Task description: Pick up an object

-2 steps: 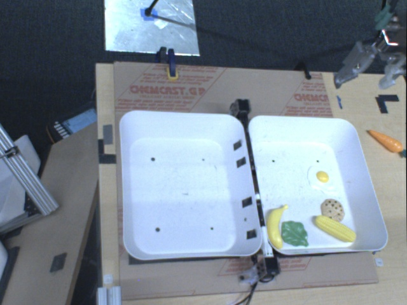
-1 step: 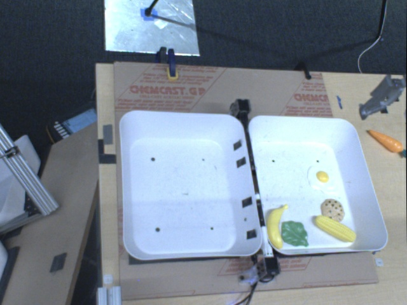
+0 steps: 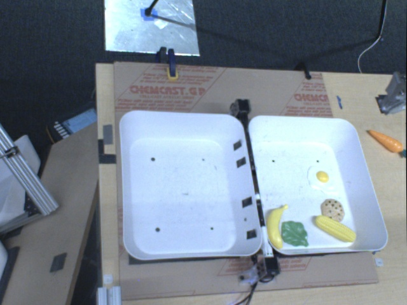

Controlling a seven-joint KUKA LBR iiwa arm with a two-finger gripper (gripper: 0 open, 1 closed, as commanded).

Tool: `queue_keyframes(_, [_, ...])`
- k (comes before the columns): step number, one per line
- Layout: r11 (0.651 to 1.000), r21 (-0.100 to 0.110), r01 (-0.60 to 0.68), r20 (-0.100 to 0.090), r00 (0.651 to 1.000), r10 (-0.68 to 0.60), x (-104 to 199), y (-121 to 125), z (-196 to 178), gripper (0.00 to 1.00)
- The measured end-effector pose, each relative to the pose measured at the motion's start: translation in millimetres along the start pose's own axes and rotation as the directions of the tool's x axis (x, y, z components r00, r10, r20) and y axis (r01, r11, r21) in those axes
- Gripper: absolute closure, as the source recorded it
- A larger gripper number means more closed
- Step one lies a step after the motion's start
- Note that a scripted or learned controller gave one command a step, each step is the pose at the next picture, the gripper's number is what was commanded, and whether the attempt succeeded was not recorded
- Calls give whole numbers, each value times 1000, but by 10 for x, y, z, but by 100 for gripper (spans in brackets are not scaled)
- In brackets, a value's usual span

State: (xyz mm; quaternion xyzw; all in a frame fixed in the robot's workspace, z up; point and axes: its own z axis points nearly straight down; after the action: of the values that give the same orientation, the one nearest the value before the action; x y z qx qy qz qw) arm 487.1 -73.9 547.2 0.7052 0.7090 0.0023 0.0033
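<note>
While the grey metal gripper (image 3: pixel 393 98) is seen far right, a yellow plastic banana (image 3: pixel 275 227) is laid in the right white bin (image 3: pixel 289 135).

The bench (image 3: pixel 210 84) is covered by a brown board printed with red lettering. Two shallow white bins, the left bin (image 3: pixel 184 183) and right bin (image 3: pixel 299 138), sit side by side on it. An orange carrot (image 3: pixel 386 141) lies beside the right bin.

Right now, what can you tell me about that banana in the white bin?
The banana is a small, smooth, bright yellow toy, plastic by the look of it, curved like a crescent. It lies flat in the right bin, at its near left corner beside the wall that divides the two bins, with one tip pointing up toward the bin's middle. A green leafy piece lies against its right side.
</note>
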Motion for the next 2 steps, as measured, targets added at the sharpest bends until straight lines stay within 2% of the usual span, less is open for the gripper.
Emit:
queue_keyframes(1, [1000, 13, 7, -3, 1000, -7, 883, 378, 1001, 100])
queue_keyframes(2, [1000, 5, 6, -4, 1000, -6, 1479, -13, 847, 100])
